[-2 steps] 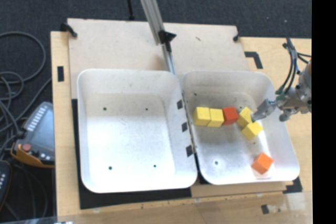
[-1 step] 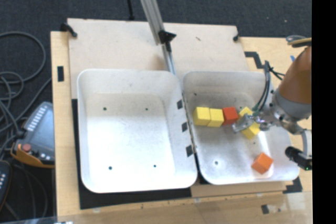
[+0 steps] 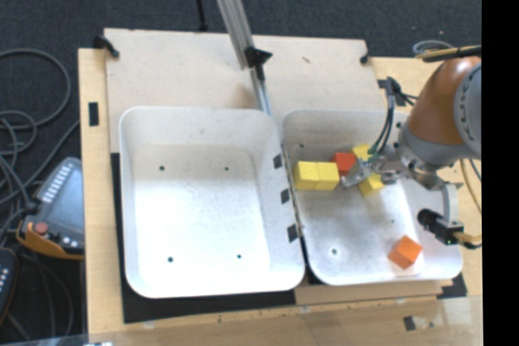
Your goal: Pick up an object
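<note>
The right bin (image 3: 357, 275) holds several blocks. A long yellow block (image 3: 316, 175) lies near its left wall. A red block (image 3: 346, 161) sits just right of it, with a small yellow block (image 3: 362, 151) behind and another yellow block (image 3: 371, 185) in front. An orange cube (image 3: 405, 252) rests alone near the bin's front right corner. My gripper (image 3: 355, 175) reaches in from the right and sits low among the red and yellow blocks, close against the red one. The wrist hides part of the cluster.
The left bin (image 3: 130, 174) stands beside the right one. A slanted metal rail (image 3: 231, 8) rises from the back of the bench between the bins. Cables and a pendant (image 3: 57, 207) lie on the floor at left.
</note>
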Action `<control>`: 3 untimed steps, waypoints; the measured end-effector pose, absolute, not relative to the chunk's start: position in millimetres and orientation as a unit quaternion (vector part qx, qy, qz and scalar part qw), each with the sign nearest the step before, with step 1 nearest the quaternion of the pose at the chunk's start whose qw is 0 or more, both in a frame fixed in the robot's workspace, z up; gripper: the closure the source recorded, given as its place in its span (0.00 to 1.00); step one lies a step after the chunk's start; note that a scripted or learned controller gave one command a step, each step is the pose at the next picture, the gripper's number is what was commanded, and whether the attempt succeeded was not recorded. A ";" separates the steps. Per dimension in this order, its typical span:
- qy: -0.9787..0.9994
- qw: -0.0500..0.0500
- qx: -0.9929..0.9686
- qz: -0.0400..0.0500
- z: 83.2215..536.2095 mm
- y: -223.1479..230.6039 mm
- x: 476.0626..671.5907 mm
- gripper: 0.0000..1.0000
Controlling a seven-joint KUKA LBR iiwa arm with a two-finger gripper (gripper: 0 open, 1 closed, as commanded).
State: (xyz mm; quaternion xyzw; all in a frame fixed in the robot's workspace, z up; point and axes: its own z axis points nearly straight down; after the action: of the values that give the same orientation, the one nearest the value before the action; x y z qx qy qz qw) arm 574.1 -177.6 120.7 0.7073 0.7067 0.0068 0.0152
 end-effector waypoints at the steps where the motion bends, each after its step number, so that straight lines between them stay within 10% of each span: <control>1: 0.709 0.017 0.705 0.006 119.8 -179.2 572.0 0.00; 2: 0.707 0.015 0.707 0.005 118.0 -184.7 583.8 0.00; 3: 0.707 -0.025 0.706 -0.021 96.7 -180.1 659.2 0.00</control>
State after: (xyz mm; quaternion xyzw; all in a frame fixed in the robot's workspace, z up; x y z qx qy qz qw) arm 659.2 -180.1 96.7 0.7061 0.7074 -0.0212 -0.0247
